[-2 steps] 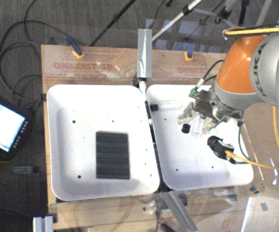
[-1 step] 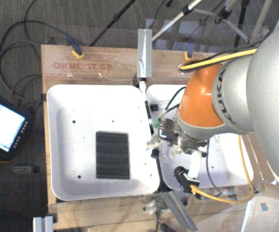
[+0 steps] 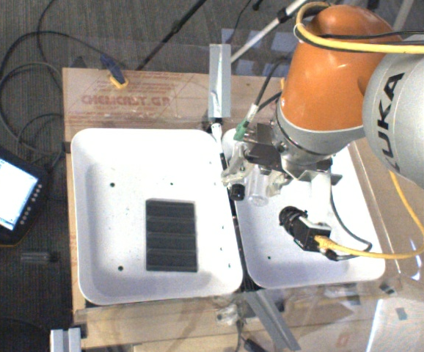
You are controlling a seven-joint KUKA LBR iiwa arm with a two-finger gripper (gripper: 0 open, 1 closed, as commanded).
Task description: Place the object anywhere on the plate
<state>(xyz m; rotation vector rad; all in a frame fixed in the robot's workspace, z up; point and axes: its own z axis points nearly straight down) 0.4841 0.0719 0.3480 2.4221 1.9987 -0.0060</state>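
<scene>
Where the arm [image 3: 344,86] looms, the gripper [image 3: 252,178] blurs (fingers unreadable).

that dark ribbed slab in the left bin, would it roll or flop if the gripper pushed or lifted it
The dark ribbed slab lies flat on the left bin floor, so it would probably slide, not roll. Its straight edges suggest it is stiff. Being so low, it may be hard to grip from above.
</scene>
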